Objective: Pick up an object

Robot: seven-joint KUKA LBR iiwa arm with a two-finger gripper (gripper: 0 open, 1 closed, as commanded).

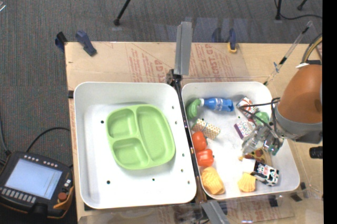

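fixed overhead camera — slanted, both bins [84, 112]

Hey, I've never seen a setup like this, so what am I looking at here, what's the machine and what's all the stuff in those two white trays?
This is one picture from a camera fixed above a workbench, looking down at a slant. The big grey and orange shape at the right is a robot arm. Its gripper, the part with jaws for grabbing, hangs low over the right bin. From this angle I can't tell how the jaws stand, and nothing clearly sits between them.

Two shallow white bins sit side by side. The left bin holds a green divided plate. The right bin holds a jumble of small toys and food items: a blue bottle, a green piece beside it, two red pieces and a yellow piece along its left wall, and a small black and white item near the gripper.

The robot's job is to pick up one object.
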